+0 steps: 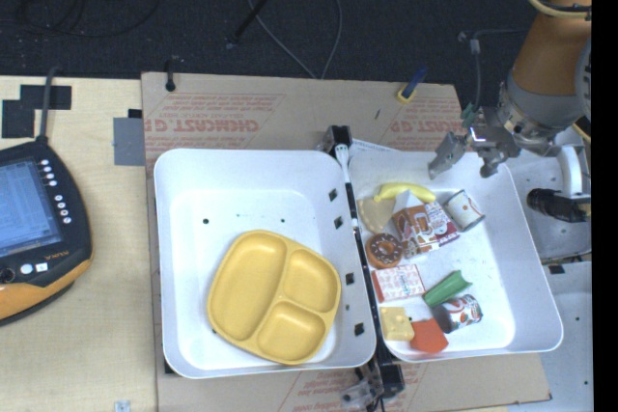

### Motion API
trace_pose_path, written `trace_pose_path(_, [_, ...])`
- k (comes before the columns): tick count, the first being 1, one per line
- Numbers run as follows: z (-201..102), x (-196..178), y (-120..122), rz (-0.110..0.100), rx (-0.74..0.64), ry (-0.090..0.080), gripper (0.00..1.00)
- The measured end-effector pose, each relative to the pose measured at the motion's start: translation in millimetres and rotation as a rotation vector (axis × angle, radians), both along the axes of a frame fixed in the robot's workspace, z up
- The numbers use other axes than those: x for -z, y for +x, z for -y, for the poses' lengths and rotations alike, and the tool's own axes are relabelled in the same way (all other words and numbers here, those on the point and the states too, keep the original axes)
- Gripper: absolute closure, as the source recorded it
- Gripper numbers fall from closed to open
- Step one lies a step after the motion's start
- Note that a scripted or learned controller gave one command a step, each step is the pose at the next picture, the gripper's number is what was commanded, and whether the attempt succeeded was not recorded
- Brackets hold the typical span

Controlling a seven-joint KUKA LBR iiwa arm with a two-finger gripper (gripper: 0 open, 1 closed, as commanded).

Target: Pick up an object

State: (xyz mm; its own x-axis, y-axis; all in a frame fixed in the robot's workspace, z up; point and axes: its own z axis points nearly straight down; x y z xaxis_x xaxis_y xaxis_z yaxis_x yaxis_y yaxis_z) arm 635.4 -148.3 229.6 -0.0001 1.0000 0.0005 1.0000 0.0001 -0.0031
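Two white bins: the left bin (183,207) holds one yellow tray (273,296); the tool (465,155) hangs spread apart, holding nothing, above the right bin (526,256).

Small toy foods (417,256) heaped loose in the right bin (526,236).

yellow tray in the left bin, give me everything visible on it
The yellow tray is a rounded, glossy, plastic-looking dish with three compartments split by raised ridges. It lies flat, right side up, turned at an angle, in the left bin, toward its front right. Nothing lies in it. Its right edge sits close to the bin's right wall; contact cannot be judged.
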Motion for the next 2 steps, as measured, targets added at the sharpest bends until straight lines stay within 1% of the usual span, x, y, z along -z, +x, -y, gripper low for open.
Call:
trace_pose_path(1, [-24.3,138.9,-42.4,0.000,0.003,-0.004,0.00])
trace_pose_path(2, [-23.1,121.9,-39.1,0.004,0.006,-0.002,1.00])
